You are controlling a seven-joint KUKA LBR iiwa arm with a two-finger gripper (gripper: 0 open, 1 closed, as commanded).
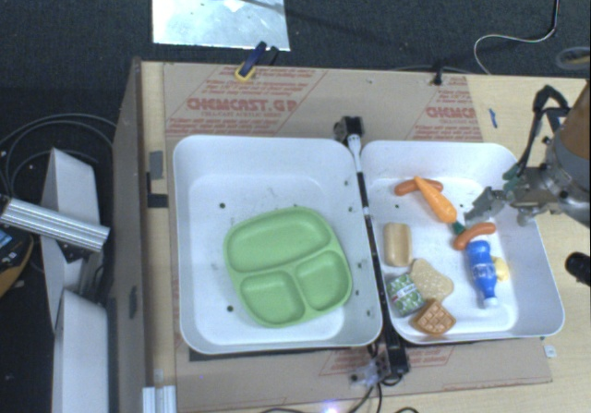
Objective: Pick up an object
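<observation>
The right bin (536, 309) holds several toy foods. An orange carrot (436, 199) lies near its back, with a red sausage (474, 234) just to the right and nearer. A blue bottle (480, 274) lies beside a small yellow piece (501, 267). A tan block (397, 243), a round biscuit (432, 280), a waffle (434, 317) and a green packet (404, 291) sit along the bin's left side. My gripper (491, 194) hangs over the bin's right part, just above and right of the sausage. It is open, with nothing between its fingers.
The left bin (212, 171) holds a green divided plate (288, 265). A metal clip (351, 129) sits at the back where the two bins meet. Cardboard (277, 102) lies under both bins. Cables (55, 139) and a white box (69, 189) sit to the left.
</observation>
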